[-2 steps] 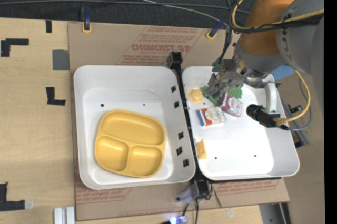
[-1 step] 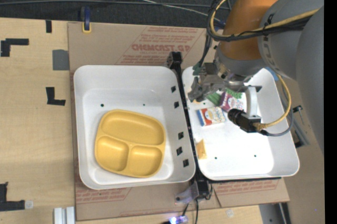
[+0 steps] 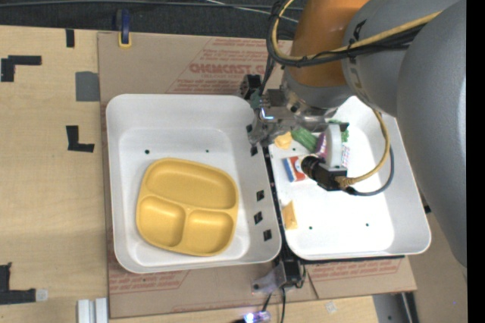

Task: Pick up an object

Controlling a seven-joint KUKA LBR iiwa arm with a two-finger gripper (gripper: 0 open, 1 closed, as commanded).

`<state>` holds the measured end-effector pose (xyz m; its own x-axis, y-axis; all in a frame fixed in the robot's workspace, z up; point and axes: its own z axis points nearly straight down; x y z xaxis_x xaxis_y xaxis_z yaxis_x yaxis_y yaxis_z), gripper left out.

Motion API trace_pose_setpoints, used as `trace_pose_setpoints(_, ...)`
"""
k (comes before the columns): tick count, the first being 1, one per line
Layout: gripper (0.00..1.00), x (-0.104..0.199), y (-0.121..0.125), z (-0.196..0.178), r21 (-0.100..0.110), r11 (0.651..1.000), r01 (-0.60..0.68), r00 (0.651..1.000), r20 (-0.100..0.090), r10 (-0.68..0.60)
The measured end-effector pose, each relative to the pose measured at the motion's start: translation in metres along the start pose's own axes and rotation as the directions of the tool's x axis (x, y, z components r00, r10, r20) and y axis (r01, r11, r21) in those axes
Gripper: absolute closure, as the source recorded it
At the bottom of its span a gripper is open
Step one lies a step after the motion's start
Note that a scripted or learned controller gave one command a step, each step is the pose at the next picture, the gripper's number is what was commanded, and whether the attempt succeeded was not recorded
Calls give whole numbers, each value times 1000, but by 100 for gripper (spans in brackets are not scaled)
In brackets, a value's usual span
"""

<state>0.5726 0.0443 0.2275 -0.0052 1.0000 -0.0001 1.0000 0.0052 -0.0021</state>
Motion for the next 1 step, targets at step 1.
trace_pose_setpoints(1,100,59,10,0,-1,1000,2,1000,-1,-2)
